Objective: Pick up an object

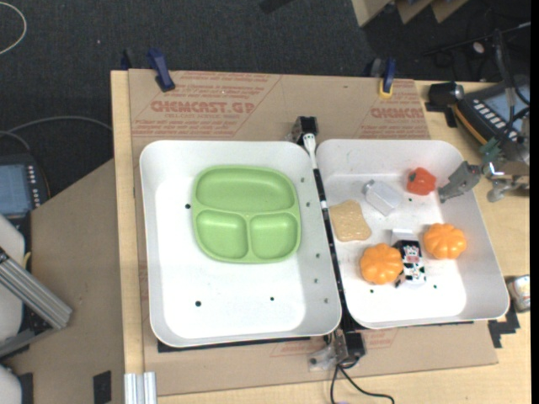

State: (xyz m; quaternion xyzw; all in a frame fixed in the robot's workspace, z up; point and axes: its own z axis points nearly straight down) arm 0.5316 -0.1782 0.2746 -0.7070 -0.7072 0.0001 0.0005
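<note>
In the left bin (168, 293) we see a green divided plate (246, 214) toward its far edge. The right bin (472, 305) holds a tan slice (349, 221) by its left wall, a clear block (381, 197), two orange pumpkins (381, 263) (444, 241), and a red piece (421, 180). The gripper (459, 181) sits at this bin's far right edge; its state we cannot tell.

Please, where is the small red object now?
The small red object lies in the right bin, near its far right corner, beyond the two orange pumpkins.
</note>
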